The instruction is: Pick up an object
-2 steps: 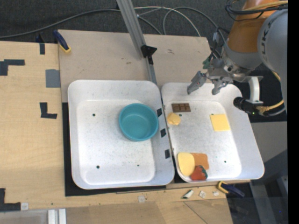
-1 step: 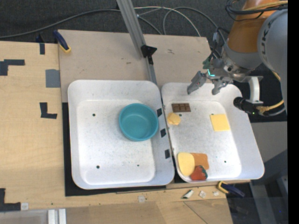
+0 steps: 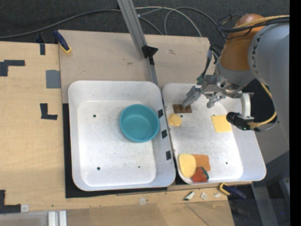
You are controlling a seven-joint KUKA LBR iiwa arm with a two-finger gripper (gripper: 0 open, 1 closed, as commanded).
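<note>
My gripper (image 3: 198,104) hangs over the far left part of the right bin (image 3: 244,168), open, with nothing between its fingers. Its left fingertip (image 3: 188,101) is right above a small brown block (image 3: 182,109) by the bin's far left wall. A small yellow lump (image 3: 175,120) lies just in front of the block. A flat yellow square (image 3: 221,123) rests to the right, under the wrist side. Near the front wall lie a pale yellow piece (image 3: 186,164), an orange piece (image 3: 202,161) and a red piece (image 3: 200,175), touching one another.
A teal bowl (image 3: 139,122) stands in the left bin (image 3: 89,140). A slanted metal pole (image 3: 136,29) rises behind the bins. Cables run across the far bench edge, and the grey arm with its orange band (image 3: 240,46) comes in from the right.
</note>
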